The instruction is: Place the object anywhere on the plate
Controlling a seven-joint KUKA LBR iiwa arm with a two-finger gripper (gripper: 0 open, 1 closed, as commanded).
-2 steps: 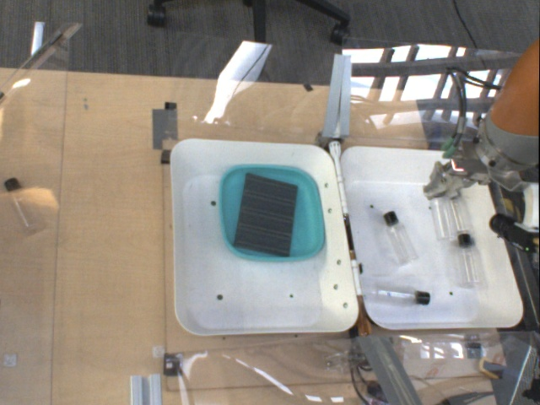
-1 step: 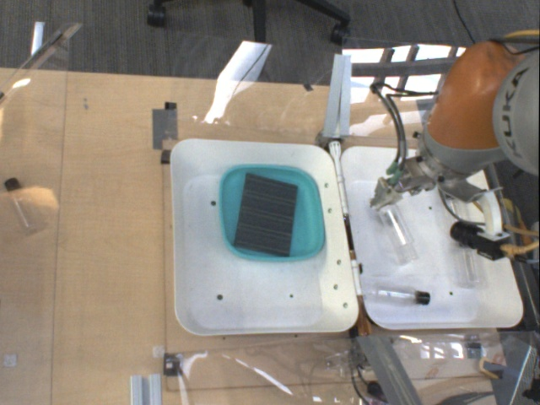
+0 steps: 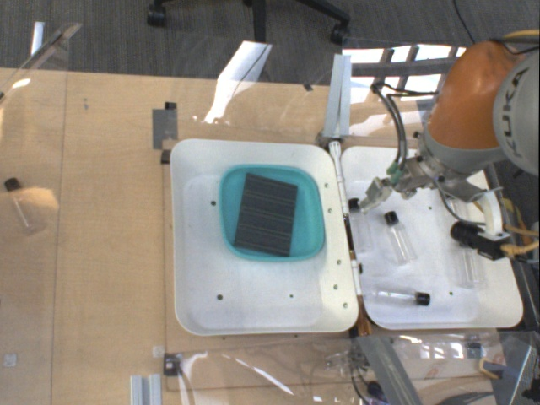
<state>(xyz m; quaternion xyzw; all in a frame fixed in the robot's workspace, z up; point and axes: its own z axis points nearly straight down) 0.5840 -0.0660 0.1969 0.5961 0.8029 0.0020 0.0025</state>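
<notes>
A clear tube with a black cap (image 3: 398, 295) lay crosswise near the front edge of the right bin (image 3: 506, 310), a second capped tube (image 3: 398, 236) just behind it. Bare white floor ran all around the teal plate (image 3: 314, 226) in the left bin (image 3: 253, 302). On the plate lay the dark ribbed slab (image 3: 267, 214), long axis front to back, leaning slightly right at the far end. The gripper (image 3: 371, 196) hung over the right bin's left side, near the divide; how far it stood open could not be made out from here.
</notes>
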